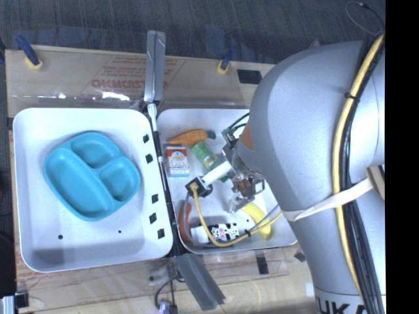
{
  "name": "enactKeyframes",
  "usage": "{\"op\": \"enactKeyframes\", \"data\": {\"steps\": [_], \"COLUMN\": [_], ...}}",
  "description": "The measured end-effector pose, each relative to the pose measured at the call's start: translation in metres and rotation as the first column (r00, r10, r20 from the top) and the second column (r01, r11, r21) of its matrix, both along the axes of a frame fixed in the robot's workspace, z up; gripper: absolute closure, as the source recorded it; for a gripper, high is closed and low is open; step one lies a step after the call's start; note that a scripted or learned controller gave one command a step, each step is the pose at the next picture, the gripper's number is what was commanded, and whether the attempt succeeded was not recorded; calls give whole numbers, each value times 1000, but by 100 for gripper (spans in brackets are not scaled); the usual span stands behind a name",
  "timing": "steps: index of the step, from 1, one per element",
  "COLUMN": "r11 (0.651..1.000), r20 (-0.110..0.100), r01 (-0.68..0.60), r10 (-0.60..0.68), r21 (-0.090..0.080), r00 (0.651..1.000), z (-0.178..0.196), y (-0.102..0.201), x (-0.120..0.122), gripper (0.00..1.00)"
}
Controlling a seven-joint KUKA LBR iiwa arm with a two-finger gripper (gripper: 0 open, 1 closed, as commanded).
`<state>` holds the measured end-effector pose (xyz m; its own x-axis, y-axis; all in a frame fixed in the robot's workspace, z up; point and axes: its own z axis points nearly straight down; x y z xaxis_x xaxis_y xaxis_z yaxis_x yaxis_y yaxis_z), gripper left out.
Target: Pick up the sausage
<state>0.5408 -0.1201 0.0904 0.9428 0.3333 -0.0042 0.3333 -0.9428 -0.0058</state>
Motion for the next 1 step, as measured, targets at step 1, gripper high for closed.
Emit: {"op": "enactKeyframes", "data": {"steps": [1], "r11": [1000], "r20": [3], "r01": [-21], "r10": [21], "r21": [-1], "r00": [1000], "z": [101], "y": [96], "x": [-18], "gripper": [0]}}
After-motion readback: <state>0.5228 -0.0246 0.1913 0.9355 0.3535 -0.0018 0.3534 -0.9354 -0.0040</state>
